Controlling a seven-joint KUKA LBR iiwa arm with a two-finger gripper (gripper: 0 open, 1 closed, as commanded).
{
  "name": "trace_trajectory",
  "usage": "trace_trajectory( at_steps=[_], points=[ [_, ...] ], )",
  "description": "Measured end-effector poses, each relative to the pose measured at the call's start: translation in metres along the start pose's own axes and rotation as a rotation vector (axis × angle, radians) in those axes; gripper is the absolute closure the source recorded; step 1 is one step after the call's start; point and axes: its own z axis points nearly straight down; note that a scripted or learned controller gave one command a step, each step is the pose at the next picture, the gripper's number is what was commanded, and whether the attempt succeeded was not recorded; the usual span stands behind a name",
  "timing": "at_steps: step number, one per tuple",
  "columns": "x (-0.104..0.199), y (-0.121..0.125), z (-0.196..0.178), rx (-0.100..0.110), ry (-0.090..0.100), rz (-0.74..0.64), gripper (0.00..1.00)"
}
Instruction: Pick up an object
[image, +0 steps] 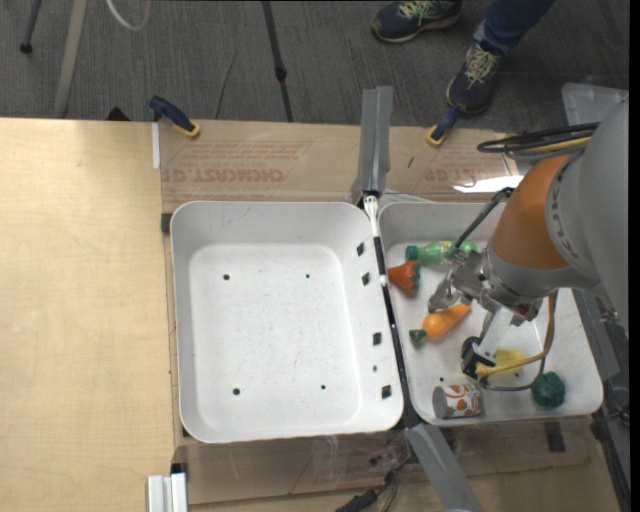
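The arm (560, 215) enters from the right edge of the frame, its grey body and orange band covering the upper right part of the right bin (590, 395), so whatever lies beneath there is hidden. The gripper (462, 290) hangs low in the middle of that bin, a tangle of dark and metallic parts; whether the jaws stand wide or narrow, I cannot tell, and nothing is clearly seen between them.

Just below and left of the gripper lies an orange carrot-shaped object (445, 320), tilted, with a small dark green end at its lower left. It is so near the gripper that touching or apart cannot be made out. Up and left of it sits a red-orange object (404, 277), close to the bin's left wall. Above that, a green bottle-like object (432, 252) lies on its side, its right end lost behind the gripper's metal.

Towards the lower right of the frame, a yellow object (505, 361) is partly crossed by a black cable, so its shape is hard to read. A dark green round object (548, 389) rests near the bin's lower right corner. A small white and red can (458, 401) lies at the bin's lower edge.

The left bin (185, 300) fills the frame's centre. Both bins rest on the desk (80, 300), whose pale surface runs off the left edge.
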Motion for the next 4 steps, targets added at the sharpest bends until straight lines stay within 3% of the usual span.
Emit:
trace_trajectory(
  at_steps=[1, 3, 4],
  points=[
    [-0.038, -0.054, 0.0, 0.001, 0.001, 0.261, 0.0],
    [0.031, 0.06, 0.0, 0.0, -0.001, 0.462, 0.0],
    [-0.046, 0.011, 0.0, 0.001, 0.0, 0.162, 0.0]
  ],
)
